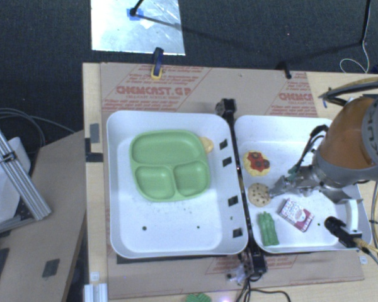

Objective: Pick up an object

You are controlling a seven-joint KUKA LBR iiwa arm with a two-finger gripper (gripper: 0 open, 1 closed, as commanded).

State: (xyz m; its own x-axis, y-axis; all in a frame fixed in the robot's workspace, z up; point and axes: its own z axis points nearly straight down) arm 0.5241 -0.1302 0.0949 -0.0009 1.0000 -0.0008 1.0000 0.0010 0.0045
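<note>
Two shallow white bins sit side by side on the bench. The left bin (123,231) holds a green divided tray (170,165) in its upper half, with a small yellow object (206,145) peeking out at the tray's upper right corner. The right bin (283,126) holds a round red-and-yellow toy (257,162) near its upper left, a chocolate-chip cookie (259,194) below that, a green piece (268,228) at the lower left, and a small red-and-white packet (295,214) to the right of the green piece. The arm (356,145) reaches in from the right of the frame, and its gripper (278,185) is low over the right bin, just beside the cookie's right edge and above the packet. Whether the claw is apart or together cannot be told from this view.
</note>
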